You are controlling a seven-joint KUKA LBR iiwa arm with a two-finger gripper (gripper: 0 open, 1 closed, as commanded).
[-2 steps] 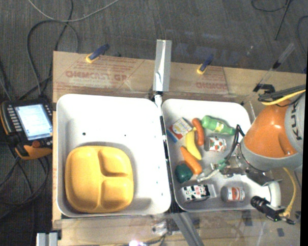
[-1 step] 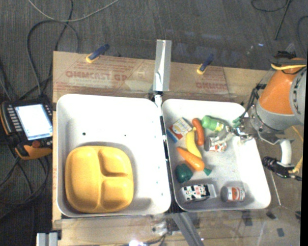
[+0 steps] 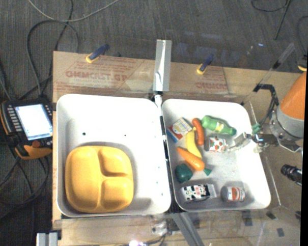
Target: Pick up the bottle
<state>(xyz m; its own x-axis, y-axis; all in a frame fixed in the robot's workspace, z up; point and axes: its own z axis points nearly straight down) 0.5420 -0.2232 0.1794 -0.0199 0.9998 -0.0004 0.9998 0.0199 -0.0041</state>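
I am looking down on a robotics lab. Two white bins sit clamped on a cardboard-covered table, over grey carpet strewn with loose black cables. A teach pendant with a lit screen lies at the left. Toy food and a yellow divided tray fill the bins like test props.

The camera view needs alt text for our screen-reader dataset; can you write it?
A green bottle lies on its side at the far end of the right white bin among toy foods and cans, with the robot's gripper just right of it, holding nothing visible. The left bin holds a yellow divided tray.
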